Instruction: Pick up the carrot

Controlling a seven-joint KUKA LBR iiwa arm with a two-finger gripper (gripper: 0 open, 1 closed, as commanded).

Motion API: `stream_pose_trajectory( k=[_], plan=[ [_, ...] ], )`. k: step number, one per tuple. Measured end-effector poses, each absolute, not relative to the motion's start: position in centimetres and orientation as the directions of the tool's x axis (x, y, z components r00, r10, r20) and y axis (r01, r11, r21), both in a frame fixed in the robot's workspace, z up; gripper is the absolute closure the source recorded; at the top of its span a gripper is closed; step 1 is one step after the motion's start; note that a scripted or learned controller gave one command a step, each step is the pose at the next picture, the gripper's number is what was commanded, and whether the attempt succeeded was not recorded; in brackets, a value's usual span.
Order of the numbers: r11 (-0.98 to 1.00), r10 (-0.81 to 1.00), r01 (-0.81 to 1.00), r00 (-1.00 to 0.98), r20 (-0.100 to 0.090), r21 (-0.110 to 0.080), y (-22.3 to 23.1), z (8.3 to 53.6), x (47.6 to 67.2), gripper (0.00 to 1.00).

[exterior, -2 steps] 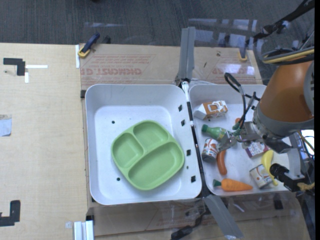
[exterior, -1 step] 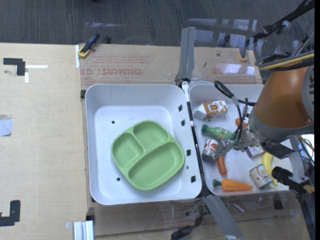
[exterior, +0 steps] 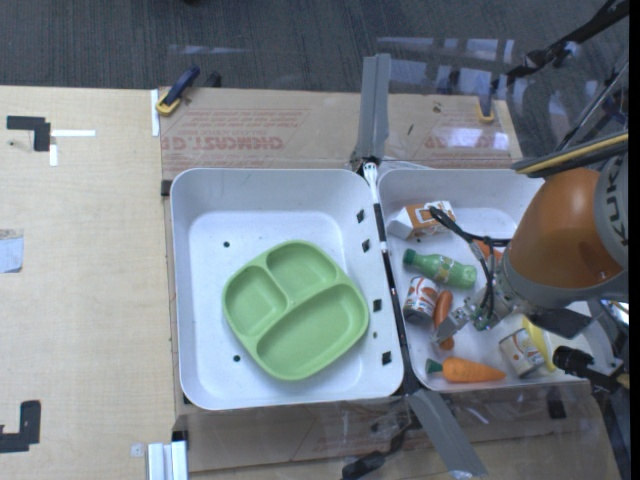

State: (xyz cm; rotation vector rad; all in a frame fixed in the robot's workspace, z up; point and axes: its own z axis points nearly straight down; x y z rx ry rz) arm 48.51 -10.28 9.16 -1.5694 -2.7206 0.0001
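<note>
**Carrot low in right bin, jaws unconfirmed**

Carrot lies flat by near wall of right bin, just below a small can. Prob. light, rigid plastic, smooth, tapered: likely slips; grip across thick mid-body. Gripper sits just above it; jaws' opening can't be told. Wall close on near side, clutter above; approach from overhead. Green plate in left bin, well apart.

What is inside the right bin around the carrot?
The right bin holds the carrot near its front wall, a green bottle, a can and small cartons. The arm covers whatever lies beneath it.
</note>
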Motion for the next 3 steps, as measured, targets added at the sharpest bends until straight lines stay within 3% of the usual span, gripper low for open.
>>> stream_pose_trajectory(
  k=[1,2,3],
  plan=[
    [0.497,0.868,0.868,-0.497,0.0,0.0,-10.3,10.1,48.5,1.0],
    [0.498,0.867,0.867,-0.498,0.0,0.0,-10.3,10.0,48.5,0.0],
    [0.602,0.798,0.798,-0.602,-0.001,0.001,-10.7,9.1,53.9,0.0]
  ],
)
